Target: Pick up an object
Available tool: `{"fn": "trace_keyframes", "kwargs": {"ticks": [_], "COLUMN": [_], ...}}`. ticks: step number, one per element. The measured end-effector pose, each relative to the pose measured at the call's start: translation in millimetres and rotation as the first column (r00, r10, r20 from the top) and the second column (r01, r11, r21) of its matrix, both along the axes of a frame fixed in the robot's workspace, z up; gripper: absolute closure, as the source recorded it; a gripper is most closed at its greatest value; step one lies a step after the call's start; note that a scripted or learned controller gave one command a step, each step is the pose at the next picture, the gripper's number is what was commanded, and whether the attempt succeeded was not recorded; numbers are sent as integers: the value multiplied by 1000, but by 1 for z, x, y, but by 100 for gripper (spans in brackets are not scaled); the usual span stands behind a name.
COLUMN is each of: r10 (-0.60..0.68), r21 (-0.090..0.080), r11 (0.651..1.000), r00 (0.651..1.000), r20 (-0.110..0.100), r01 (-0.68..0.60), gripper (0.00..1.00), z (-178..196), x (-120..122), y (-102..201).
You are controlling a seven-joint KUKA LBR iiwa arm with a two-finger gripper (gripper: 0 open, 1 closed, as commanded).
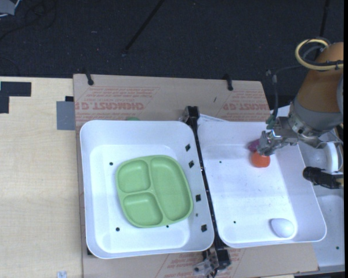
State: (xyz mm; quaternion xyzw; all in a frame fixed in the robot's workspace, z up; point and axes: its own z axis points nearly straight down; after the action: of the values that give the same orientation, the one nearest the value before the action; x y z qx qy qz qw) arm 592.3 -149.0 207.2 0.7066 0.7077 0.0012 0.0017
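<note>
Looking at the near end of the right bin first, we see a white egg-shaped object by the front wall; we guess it's light, smooth, maybe slippery. Plenty of bare floor around it. The left bin holds a green divided plate, flat and awkward to pinch. Farther back sits a small orange object with something pinkish touching it, probably light too. The gripper hangs right over it; we can't tell how the jaws stand. The far wall's close, so room's tight there.
</note>
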Motion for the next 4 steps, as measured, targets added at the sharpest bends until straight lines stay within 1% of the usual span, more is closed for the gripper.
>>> {"fn": "trace_keyframes", "kwargs": {"ticks": [1,2,3,4], "r10": [0,2,3,1], "r21": [1,3,4,2], "r11": [1000,1000,1000,1000], "r00": [1000,1000,1000,1000], "r20": [-5,-8,-8,-9], "r01": [0,-2,-3,-1], "gripper": [100,100,100,100], "z": [8,15,24,25], "x": [0,-11,-21,-35], "y": [-1,42,94,133]}}
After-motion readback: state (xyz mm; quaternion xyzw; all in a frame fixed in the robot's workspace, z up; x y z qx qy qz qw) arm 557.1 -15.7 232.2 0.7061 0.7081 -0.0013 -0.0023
